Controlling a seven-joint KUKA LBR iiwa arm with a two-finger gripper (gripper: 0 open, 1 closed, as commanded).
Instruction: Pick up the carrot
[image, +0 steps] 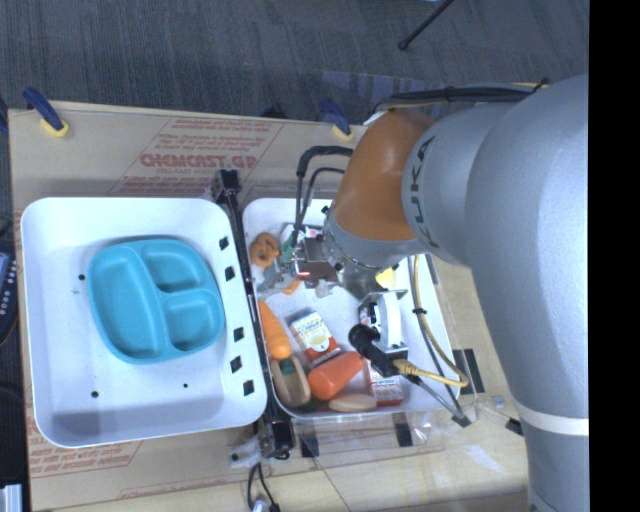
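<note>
The carrot (275, 332), a slim orange stick, lies along the left wall of the right bin (262, 218), pointing toward the bin's front. My gripper (303, 266) hangs over the rear half of that bin, up and to the right of the carrot's top end, apart from it. The grey arm with its orange band (385, 185) covers much of the bin's right side. A small orange scrap (290, 287) shows just under the gripper; I cannot tell what it is.
Around the carrot lie a brown ring-shaped pastry (264, 248), a small printed carton (311, 331), a thick orange-red piece (335, 373), a pale flat piece (352, 403) and a tan item (290, 384). The left bin (40, 300) holds a blue divided tray (155, 297).
</note>
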